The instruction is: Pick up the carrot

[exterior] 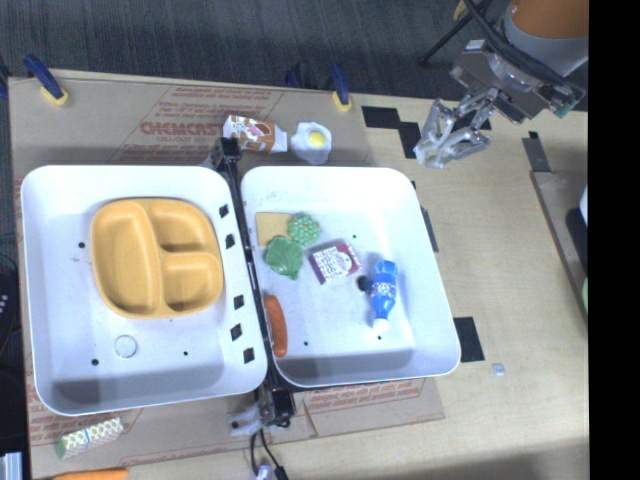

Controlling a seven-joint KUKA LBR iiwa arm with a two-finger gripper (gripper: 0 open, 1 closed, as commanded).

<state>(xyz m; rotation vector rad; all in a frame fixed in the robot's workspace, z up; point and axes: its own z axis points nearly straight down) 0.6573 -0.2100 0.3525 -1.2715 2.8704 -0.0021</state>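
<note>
While the gripper (452, 140) is hovering upper right outside the bins, fingers apart and holding nothing, the carrot (277, 325) is lying lower left of it, long axis near vertical, against the right bin's (428, 268) left wall.

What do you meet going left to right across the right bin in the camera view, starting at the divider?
Carrot by the left wall → green leafy piece → small maroon carton → blue bottle. The yellow slice and the second green piece overlap the leafy one in this order, so they are left out.
</note>
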